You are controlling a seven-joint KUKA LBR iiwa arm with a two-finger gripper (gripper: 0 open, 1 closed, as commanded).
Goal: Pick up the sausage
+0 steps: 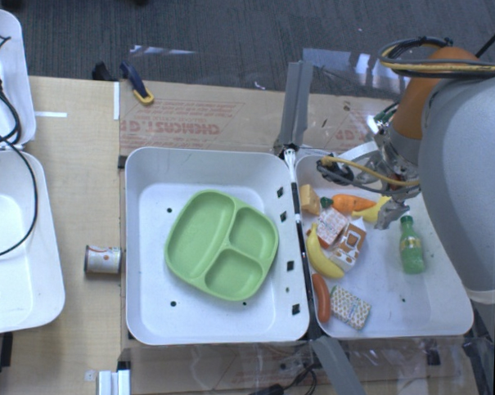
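The sausage [321, 298], a short red-orange link, lies against the left wall of the right bin [439, 311], near its front corner. It sits between the banana [321, 255] and a speckled packet [350, 307]. My gripper [385, 210] hangs over the back of that bin, beside the carrot [352, 204], well away from the sausage. The grey arm's bulk hides the bin's right side.
A green bottle [411, 245], small cartons [342, 234] and a cheese wedge [310, 200] crowd the right bin. The left bin [144, 311] holds a green divided plate [222, 245]. A small can [104, 260] lies on the bench to the left.
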